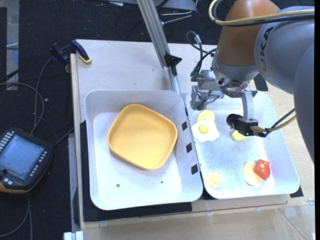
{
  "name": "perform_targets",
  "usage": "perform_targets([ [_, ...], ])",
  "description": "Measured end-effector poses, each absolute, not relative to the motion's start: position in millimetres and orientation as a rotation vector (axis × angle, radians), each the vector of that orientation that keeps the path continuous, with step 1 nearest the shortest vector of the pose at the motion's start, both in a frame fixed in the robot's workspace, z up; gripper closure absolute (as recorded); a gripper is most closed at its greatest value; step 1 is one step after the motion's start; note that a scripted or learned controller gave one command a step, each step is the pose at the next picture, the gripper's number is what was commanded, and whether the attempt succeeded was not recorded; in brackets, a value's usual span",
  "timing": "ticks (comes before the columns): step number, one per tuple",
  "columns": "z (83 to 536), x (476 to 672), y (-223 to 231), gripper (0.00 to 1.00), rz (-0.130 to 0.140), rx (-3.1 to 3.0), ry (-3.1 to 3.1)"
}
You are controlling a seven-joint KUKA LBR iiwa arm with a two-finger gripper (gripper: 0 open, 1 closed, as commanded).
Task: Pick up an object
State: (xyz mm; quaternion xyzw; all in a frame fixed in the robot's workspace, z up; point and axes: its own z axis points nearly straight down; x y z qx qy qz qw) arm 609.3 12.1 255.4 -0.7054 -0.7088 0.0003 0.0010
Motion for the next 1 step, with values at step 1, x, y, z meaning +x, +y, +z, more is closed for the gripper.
perform_targets([
  [1,240.8,607.3,73.3,1.0,0.001,-2.215,-2.226],
])
